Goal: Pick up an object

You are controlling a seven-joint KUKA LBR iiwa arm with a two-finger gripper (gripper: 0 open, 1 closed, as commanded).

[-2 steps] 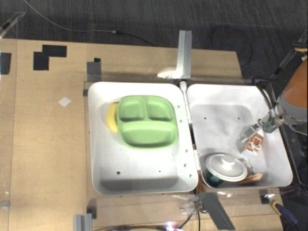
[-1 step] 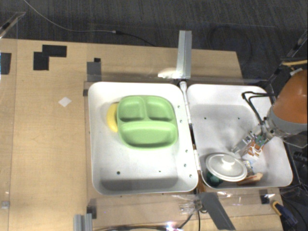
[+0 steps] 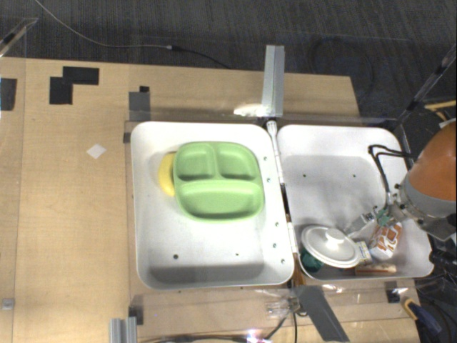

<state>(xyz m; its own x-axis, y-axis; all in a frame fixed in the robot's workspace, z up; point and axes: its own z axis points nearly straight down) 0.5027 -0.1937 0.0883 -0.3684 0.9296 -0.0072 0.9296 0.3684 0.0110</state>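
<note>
The gripper (image 3: 377,224), its state impossible to tell here, is hovering over 1 probably light, crushable carton (image 3: 386,241); grasp its flat sides.

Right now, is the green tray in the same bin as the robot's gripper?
No, the green tray lies in the left bin, while the gripper is over the right bin.

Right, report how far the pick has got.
Nothing looks picked yet. In hand: the gripper is low in the right bin, beside a white lid and small packets, but no item shows held by it. Left: grasp and lift something. The green divided tray sits untouched in the left bin.
</note>
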